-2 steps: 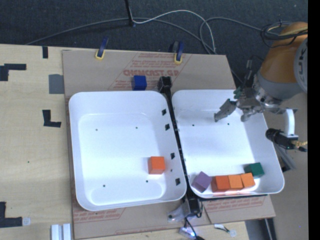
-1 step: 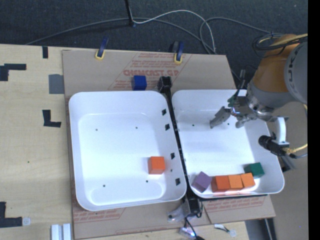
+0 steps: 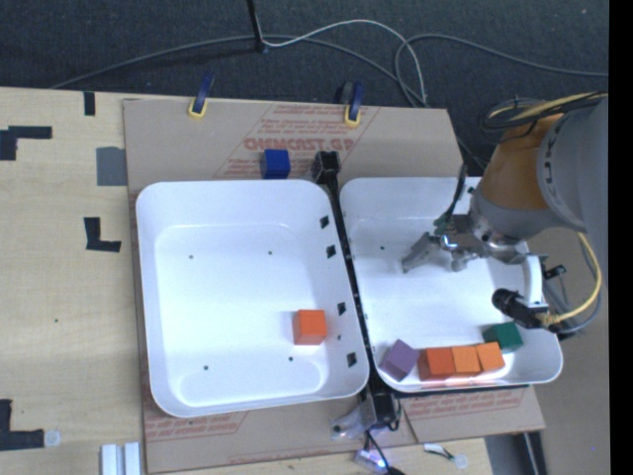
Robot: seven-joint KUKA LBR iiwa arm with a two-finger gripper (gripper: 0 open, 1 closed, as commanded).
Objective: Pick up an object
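Purple block (image 3: 399,359) at right bin's (image 3: 396,201) near rim; beyond, arm low, end effector (image 3: 420,256) splayed, grasping nothing.

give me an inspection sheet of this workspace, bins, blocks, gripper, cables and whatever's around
surface: cardboard sheet on a wooden bench, bearing the left bin and the right bin side by side
job's things: orange cube in the left bin; purple block, two orange blocks, a lighter orange block and a green block along the right bin's near edge
clutter: blue block on the cardboard behind the left bin
grippers: gripper over the right bin, fingers open, nothing between them
cables: black and grey cables on the dark floor; yellow cable by the arm
surroundings: two clamps at the cardboard's far edge; black tape marks on the bench
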